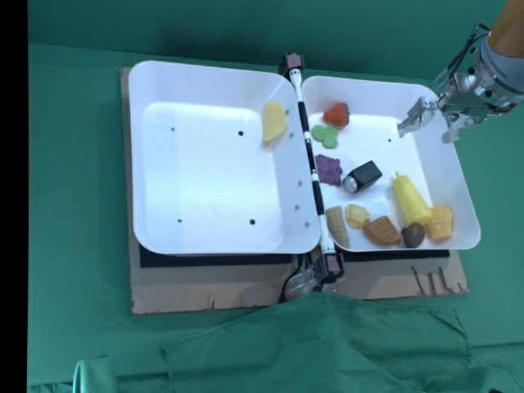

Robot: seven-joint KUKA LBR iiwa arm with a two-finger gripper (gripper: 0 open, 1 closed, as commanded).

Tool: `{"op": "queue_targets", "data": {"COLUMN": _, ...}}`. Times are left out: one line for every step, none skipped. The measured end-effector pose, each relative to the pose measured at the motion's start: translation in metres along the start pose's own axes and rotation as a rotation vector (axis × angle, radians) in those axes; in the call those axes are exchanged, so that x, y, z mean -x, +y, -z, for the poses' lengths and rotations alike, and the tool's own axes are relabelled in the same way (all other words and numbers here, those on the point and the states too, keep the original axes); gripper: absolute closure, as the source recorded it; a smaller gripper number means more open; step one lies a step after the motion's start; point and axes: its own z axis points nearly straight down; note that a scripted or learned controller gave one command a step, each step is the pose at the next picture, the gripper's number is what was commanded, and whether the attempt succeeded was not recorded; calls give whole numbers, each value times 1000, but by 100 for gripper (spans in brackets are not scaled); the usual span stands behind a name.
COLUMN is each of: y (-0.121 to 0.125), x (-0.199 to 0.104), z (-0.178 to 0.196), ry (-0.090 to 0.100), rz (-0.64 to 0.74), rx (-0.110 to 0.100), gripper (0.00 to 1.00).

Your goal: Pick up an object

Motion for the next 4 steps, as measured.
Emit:
{"op": "queue_targets", "data": {"y": 1, "x": 1, "z": 11, "ry": -2, "rz": -3, "rx": 3, "gripper": 100}}
{"op": "queue_targets", "data": {"y": 10, "x": -51, "z": -80, "ry": 3, "rz": 6, "rx": -8, "gripper": 100}}
{"op": "queue_targets", "data": {"y": -64, "x": 20, "z": -87, "ry": -2, "rz": -9, "rx": -6, "gripper": 100}}
{"op": "queue_targets", "data": {"y": 8, "x": 30, "z": -155, "ry": -2, "rz": 3, "rx": 2, "gripper": 100}}
